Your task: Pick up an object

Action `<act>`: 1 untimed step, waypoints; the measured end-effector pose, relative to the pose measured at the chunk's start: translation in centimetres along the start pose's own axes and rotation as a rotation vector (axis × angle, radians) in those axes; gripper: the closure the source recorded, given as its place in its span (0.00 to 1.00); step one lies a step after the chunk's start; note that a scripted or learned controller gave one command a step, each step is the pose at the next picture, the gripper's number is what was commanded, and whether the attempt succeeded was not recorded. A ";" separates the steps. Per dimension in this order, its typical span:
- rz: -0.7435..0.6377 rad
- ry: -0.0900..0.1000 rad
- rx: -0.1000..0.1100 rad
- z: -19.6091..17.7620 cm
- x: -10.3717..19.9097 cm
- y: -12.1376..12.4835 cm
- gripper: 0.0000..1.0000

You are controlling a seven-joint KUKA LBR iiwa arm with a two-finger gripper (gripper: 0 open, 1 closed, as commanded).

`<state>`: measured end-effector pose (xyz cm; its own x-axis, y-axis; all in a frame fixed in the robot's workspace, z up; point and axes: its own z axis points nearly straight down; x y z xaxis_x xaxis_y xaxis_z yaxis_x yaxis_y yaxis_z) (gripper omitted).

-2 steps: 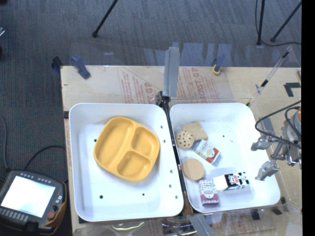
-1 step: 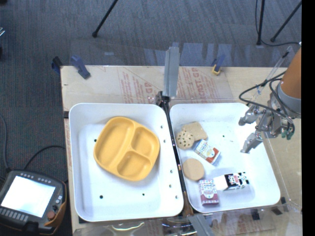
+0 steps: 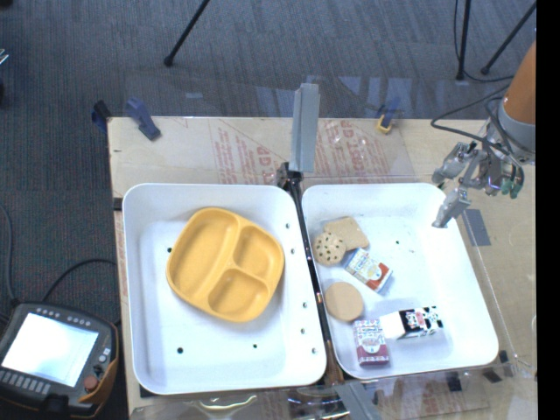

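The robot's hand (image 3: 457, 201) hovers over the right bin's (image 3: 455, 313) upper right corner, its grip unreadable from above and nothing visibly held. Cookies (image 3: 330, 248), small cartons (image 3: 368, 270) and a cow-patterned box (image 3: 419, 322) lie lower left of it; a yellow divided plate (image 3: 226, 263) occupies the left bin (image 3: 149, 357).

Arm (image 3: 525, 94) cut off by right edge; handheld controller (image 3: 57, 357) cut at bottom left; print on small cartons (image 3: 371, 341) too small to read.

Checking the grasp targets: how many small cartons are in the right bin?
3: one mid-bin beside the cookies, a red one at the front edge, a black-and-white one to its right.
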<state>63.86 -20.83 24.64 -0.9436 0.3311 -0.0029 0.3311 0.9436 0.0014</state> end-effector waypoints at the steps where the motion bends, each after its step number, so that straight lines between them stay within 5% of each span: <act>1: -0.263 0.005 0.000 5.8 8.5 -2.9 0.00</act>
<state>54.91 -20.71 18.81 -0.9972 0.0743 0.0017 0.0743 0.9972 0.0011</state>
